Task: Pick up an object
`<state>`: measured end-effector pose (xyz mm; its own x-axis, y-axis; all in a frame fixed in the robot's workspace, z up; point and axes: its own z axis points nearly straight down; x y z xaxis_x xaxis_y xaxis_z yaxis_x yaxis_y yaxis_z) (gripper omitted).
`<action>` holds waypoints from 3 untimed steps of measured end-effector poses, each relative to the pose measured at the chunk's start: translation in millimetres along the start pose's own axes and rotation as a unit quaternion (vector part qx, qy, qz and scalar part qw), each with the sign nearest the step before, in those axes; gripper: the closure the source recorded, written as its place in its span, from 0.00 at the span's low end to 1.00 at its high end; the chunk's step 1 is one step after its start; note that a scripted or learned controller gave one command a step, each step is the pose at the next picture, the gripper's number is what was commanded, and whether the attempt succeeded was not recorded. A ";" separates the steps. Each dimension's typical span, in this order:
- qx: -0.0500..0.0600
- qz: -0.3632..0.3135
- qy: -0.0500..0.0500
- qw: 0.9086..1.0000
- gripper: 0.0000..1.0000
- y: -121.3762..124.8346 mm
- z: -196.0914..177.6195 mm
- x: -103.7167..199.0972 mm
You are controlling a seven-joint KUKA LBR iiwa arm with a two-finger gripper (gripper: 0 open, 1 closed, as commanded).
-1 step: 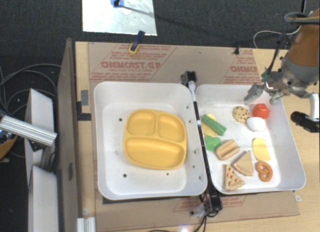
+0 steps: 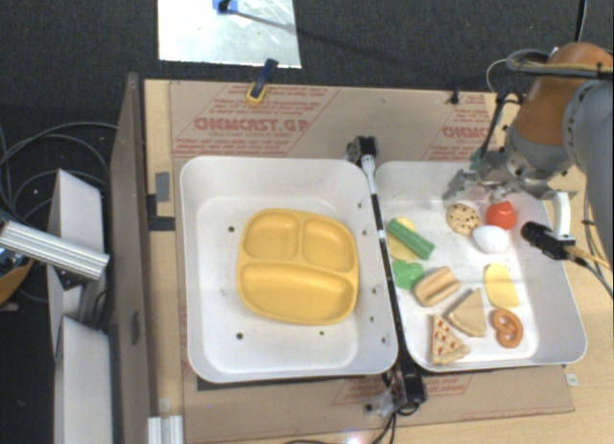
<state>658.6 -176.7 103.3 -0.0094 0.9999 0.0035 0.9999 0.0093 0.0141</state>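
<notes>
The gripper (image 2: 467, 183), finger state impossible to tell, hovers just above the cookie (image 2: 462, 218), apparently approaching; next it must descend and close.

The only readable lettering is red print on the flat brown cardboard sheet (image 2: 317, 116) lying under the two bins. Along the sheet's far edge, above the left bin, the word "CHEMCAST GP" stands in large red outlined capitals, with smaller red lines above and below it that are too fine to make out. The same red print repeats toward the sheet's far right corner, set at a slant and partly covered by the arm, so only fragments of its letters show there.
</notes>
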 end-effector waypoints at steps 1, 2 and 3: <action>0.003 0.001 -0.003 1.000 1.00 -2.6 -11.5 -3.2; 0.003 0.000 -0.003 1.000 0.00 -2.8 -11.0 -3.1; 0.007 0.005 -0.003 1.000 0.00 -41.6 -19.3 -17.8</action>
<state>616.9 -195.0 122.0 0.0008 1.0000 -0.0015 1.0000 -0.0008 -0.0002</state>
